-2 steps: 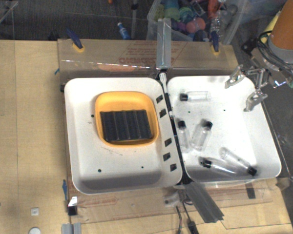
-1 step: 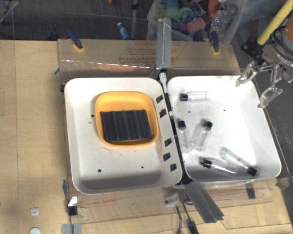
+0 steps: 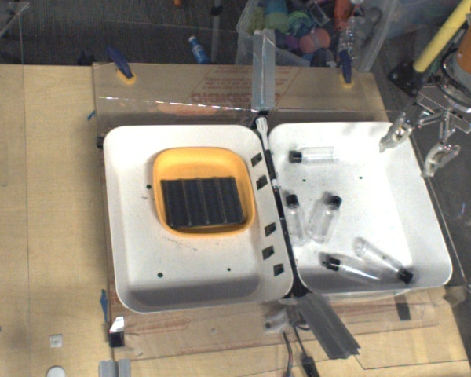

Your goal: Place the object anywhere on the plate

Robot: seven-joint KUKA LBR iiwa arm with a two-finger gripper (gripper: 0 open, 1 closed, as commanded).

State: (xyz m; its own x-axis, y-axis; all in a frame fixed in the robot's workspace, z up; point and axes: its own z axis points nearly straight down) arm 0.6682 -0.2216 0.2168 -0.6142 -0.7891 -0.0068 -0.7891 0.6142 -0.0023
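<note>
- Spread apart and holding nothing, the two metal fingers of the gripper [image 3: 414, 146] hang over the far right corner of the right bin [image 3: 392, 187], with the grey arm [image 3: 460, 69] behind them coming in from the right.
- Left bin [image 3: 133, 234]: a shallow white tray with rounded corners, carrying an orange plate [image 3: 166, 163] of rounded-square shape near its centre; a dark ribbed rectangular insert [image 3: 202, 201] lies flat on the plate.
- Right bin: five clear plastic vials with black caps lie on their sides. One vial [image 3: 310, 155] sits near the far edge; two vials [image 3: 293, 214] [image 3: 325, 213] lie near each other at the middle, close to the divider; two more [image 3: 347, 267] [image 3: 383, 259] rest by the near edge.
- Open white floor remains along the right bin's far right part, below the gripper.
- Wooden bench [image 3: 39, 210] extends bare to the left of the bins.
</note>
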